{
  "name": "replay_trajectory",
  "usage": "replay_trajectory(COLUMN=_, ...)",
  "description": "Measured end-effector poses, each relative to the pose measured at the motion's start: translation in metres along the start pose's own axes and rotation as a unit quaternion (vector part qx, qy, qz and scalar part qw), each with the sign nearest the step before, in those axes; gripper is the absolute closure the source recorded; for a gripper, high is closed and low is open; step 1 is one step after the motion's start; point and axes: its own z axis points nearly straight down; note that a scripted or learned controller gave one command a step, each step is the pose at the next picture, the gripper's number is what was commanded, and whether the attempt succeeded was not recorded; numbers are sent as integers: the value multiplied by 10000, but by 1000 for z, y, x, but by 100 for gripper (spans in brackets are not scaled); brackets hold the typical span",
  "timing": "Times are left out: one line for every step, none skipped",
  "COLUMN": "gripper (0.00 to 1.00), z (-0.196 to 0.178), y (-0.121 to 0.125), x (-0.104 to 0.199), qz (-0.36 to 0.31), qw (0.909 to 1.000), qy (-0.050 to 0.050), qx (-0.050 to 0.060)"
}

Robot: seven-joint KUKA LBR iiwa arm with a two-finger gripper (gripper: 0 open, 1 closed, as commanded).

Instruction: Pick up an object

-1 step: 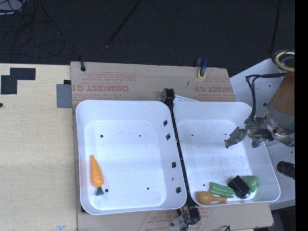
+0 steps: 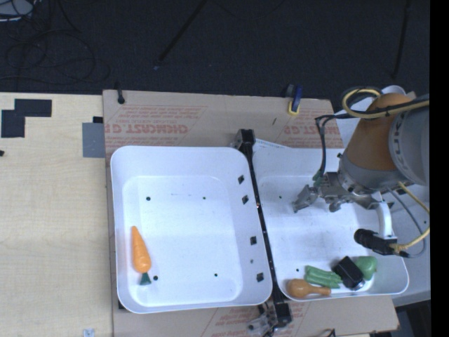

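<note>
Toys lay at the near edge of the right bin (image 2: 400,283). An orange pear (image 2: 306,288) was closest, touching the bin's front wall. Just behind it lay a green pod (image 2: 323,276), then a black block (image 2: 349,272) and a green toy (image 2: 365,265) next to it, all bunched together. In the left bin (image 2: 182,163) a carrot (image 2: 140,251) lay by itself near the left wall, green end toward the front. Farther back, the gripper (image 2: 303,202) hung over the middle of the right bin, well apart from the toys. I could not tell if it was released or clenched, and nothing showed in it. The arm (image 2: 379,146) came in from the right, with its orange band above. Cardboard (image 2: 210,121) lay under both bins, and a pale wood bench (image 2: 49,216) spread out to the left.
</note>
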Motion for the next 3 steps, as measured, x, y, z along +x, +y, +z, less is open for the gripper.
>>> replay_trajectory(gripper=0, z=17, y=59, x=0, qz=7, qw=10000, qy=-13, qx=-41)
replay_trajectory(gripper=0, z=-95, y=59, x=22, qz=-1, qw=10000, qy=-15, qx=-78)
replay_trajectory(gripper=0, z=-219, y=58, x=87, qz=-25, qw=9999, qy=-6, qx=-97)
